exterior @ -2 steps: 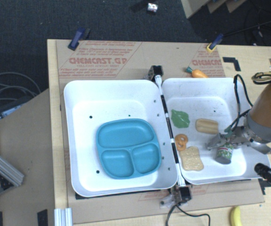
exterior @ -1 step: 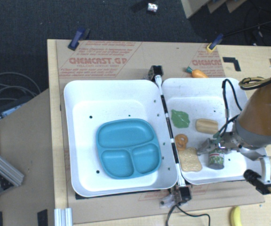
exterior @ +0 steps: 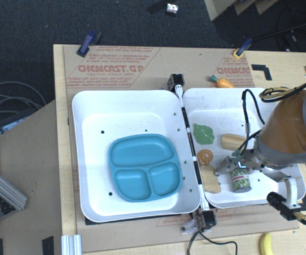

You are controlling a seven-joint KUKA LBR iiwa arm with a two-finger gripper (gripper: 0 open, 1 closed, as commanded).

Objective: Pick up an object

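Tool [exterior: 237, 163] low in the right bin [exterior: 217, 101], opening impossible to tell, just above a small green-labelled can [exterior: 241, 181]. Can upright, beside a tan slab [exterior: 212, 183], orange ring [exterior: 204, 156], green piece [exterior: 203, 134] and wooden cylinder [exterior: 232, 141]. Left bin [exterior: 89, 116] holding a blue divided plate [exterior: 145, 166]. Cardboard-topped counter [exterior: 116, 68]; dark carpet beyond.

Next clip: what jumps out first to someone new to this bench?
The blue three-compartment plastic tray lies alone in the left white bin. In the right white bin, the grey arm's tool sits low among small items: a green leaf-shaped piece, an orange ring and a small green-labelled can.
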